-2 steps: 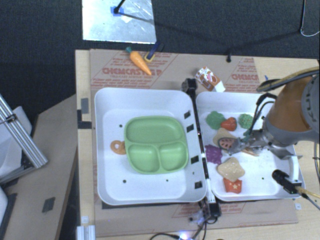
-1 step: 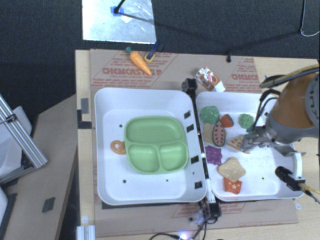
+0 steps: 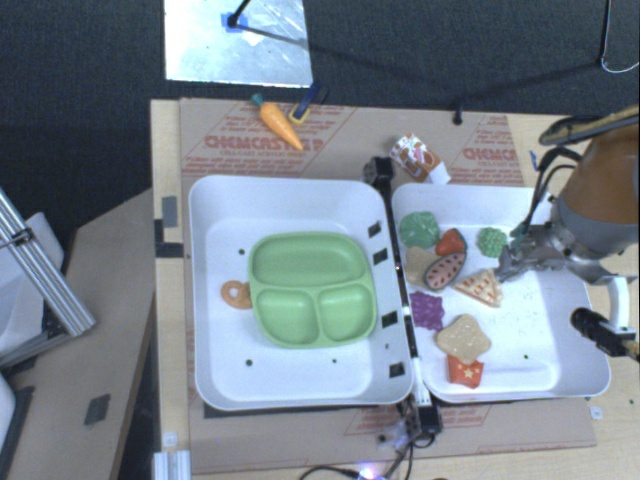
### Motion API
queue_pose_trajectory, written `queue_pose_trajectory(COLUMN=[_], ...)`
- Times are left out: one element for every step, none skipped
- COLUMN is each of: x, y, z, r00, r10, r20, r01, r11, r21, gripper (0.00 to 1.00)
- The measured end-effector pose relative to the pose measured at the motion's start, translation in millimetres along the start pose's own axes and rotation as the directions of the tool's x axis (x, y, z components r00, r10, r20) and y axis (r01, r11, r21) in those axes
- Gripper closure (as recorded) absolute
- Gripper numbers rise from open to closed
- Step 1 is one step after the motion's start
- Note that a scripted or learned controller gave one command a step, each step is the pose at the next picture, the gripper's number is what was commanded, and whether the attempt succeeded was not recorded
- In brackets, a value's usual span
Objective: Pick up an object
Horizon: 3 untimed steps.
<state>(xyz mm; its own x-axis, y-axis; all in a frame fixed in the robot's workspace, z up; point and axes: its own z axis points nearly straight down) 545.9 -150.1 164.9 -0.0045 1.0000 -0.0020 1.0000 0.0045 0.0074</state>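
Observation:
The right bin [image 3: 575,368] holds several toy foods: a leafy green piece [image 3: 420,230], a red piece [image 3: 452,241], a brown sausage-like piece [image 3: 444,268], a small green broccoli [image 3: 492,240], a pizza slice [image 3: 480,288], purple grapes [image 3: 427,311], a tan toast [image 3: 464,336] and a small red block [image 3: 465,371]. My gripper [image 3: 512,261] hangs low over the right bin's upper middle, just right of the broccoli and just above the pizza slice's right corner. I see nothing held in it.
The left bin [image 3: 215,368] carries a green divided plate [image 3: 310,288] and a small pretzel [image 3: 236,294]. Behind the bins lie a toy carrot [image 3: 280,125] and a small packet [image 3: 418,158] on cardboard. A foil sheet [image 3: 237,28] lies farther back. The arm's body [image 3: 600,193] covers the right bin's far right.

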Motion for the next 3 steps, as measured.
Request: queue_pose_trajectory(x=[0, 47, 84], y=[2, 43, 52], z=[-54, -56, -53], r00=[1.0, 1.0, 1.0], r10=[0.0, -0.006, -0.004], r20=[0.0, -0.003, -0.003], r01=[0.0, 0.006, 0.004], r11=[1.0, 1.0, 1.0], r21=[0.0, 0.002, 0.004], gripper=[1.0, 1.0, 1.0])
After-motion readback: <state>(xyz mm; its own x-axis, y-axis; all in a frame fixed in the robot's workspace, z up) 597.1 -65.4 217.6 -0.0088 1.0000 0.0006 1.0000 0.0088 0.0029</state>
